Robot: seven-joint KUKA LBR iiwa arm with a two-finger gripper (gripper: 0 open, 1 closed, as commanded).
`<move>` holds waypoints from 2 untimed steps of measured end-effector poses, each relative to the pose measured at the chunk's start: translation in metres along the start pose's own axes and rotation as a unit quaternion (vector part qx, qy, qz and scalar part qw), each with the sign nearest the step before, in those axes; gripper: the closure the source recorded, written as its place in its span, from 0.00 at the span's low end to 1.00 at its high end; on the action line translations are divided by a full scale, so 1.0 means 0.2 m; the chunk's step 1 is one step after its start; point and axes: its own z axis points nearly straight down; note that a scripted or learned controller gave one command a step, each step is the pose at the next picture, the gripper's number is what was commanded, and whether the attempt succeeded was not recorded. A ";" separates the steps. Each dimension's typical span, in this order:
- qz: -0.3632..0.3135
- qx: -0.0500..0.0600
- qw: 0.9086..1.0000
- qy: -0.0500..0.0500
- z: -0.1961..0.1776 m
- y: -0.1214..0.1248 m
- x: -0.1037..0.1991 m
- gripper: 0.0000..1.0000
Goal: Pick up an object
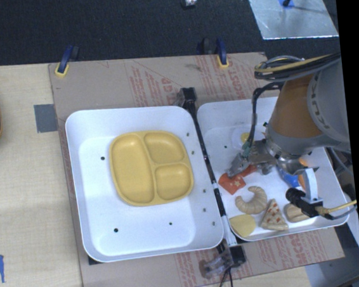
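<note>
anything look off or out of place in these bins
Nothing looks spilled or broken. The yellow divided plate lies flat, slightly rotated, alone in the left bin. The toy foods, including a croissant and pizza slice, crowd the right bin's near end under the gripper.

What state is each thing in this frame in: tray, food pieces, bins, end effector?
Yellow three-compartment plastic tray: flat, upright, in the left white bin.
Tan croissant-shaped toy: lying in the right white bin.
Pizza-slice toy: lying flat beside the croissant.
Pale yellow wedge: resting at the right bin's near corner.
Red flat piece: lying just below the end effector.
End effector: lowered into the right bin.
</note>
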 end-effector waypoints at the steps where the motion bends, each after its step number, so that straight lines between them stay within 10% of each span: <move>1: -0.002 -0.005 1.000 -0.001 -0.01 0.32 -0.09 0.00; 2: 0.000 0.000 1.000 0.001 0.00 0.07 -0.02 0.00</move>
